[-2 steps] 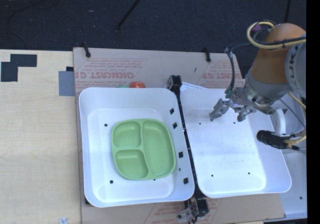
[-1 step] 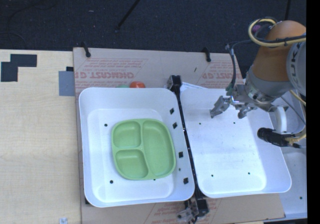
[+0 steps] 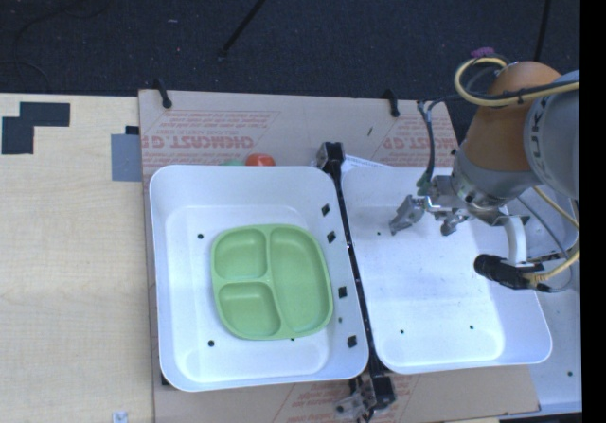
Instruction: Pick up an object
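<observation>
A light green plate (image 3: pixel 272 280) with three compartments lies flat in the left bin (image 3: pixel 180 355). My gripper (image 3: pixel 426 220) hangs over the far part of the right bin (image 3: pixel 445 317), well to the right of the plate. Its two fingers (image 3: pixel 405 219) are spread apart and hold nothing; it is open. A small red-orange object (image 3: pixel 259 161) lies on the cardboard just behind the left bin's far rim, with a bit of green (image 3: pixel 232 163) beside it.
A black divider with clips (image 3: pixel 343 265) runs between the two bins. The grey arm with its orange band (image 3: pixel 507 123) and looped cables (image 3: pixel 516 270) covers the right bin's far right side. Cardboard (image 3: pixel 237 128) borders the bins at the back.
</observation>
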`<control>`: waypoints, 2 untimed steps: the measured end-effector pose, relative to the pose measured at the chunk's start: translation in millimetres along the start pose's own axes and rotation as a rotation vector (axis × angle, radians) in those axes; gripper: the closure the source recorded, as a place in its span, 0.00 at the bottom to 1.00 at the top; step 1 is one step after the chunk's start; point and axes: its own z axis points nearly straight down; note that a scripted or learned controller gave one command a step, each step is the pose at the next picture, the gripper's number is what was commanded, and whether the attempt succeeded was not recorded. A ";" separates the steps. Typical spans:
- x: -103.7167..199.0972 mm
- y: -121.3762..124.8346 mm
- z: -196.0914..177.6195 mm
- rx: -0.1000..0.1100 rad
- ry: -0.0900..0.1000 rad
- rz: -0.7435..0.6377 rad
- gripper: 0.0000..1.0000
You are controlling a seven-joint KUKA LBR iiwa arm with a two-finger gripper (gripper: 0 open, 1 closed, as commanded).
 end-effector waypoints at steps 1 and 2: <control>8.4 -1.3 47.6 0.000 0.001 -0.001 0.00; 8.9 -1.8 63.3 -0.002 0.000 0.001 0.00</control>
